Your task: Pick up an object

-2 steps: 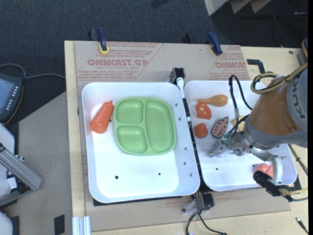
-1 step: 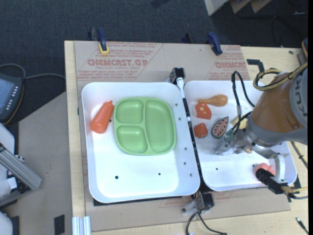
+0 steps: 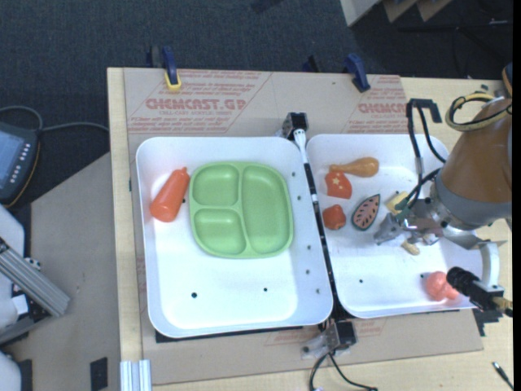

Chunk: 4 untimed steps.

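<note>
Reaching into the right bin (image 3: 358,296), the gripper (image 3: 400,228) hangs low just right of the watermelon slice (image 3: 366,211), but whether it is open or closed I cannot tell (the wrist hides its tip). Nothing appears lifted: the slice, the strawberry (image 3: 339,185), the small red piece (image 3: 334,216), the drumstick (image 3: 356,168) and the pink toy (image 3: 437,285) all lie on the bin floor. By my judgement the pick is not yet made, so grasping and lifting remain.

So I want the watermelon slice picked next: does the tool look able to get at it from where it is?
Probably yes. The tool hangs in the right bin just right of the watermelon slice, with bare bin floor between them. The red pieces lie on the slice's far side, off the approach path.
</note>
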Each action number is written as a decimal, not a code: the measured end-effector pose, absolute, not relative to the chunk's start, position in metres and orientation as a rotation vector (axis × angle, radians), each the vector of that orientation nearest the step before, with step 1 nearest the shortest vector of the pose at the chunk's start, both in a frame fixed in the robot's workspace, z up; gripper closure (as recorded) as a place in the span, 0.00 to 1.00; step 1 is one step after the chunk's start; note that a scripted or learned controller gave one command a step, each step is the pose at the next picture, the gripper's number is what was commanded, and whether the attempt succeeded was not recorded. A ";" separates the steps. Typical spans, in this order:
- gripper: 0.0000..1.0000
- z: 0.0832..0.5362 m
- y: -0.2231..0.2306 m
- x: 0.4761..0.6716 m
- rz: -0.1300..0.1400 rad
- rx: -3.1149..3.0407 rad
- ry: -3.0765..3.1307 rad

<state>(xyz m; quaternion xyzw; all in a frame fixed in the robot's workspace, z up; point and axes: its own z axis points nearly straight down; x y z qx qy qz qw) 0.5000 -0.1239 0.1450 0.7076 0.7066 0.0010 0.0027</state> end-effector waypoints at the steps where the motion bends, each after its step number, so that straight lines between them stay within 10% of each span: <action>1: 1.00 0.206 -0.125 0.509 0.006 2.215 2.218; 4: 1.00 0.230 -0.024 0.534 0.005 2.213 2.228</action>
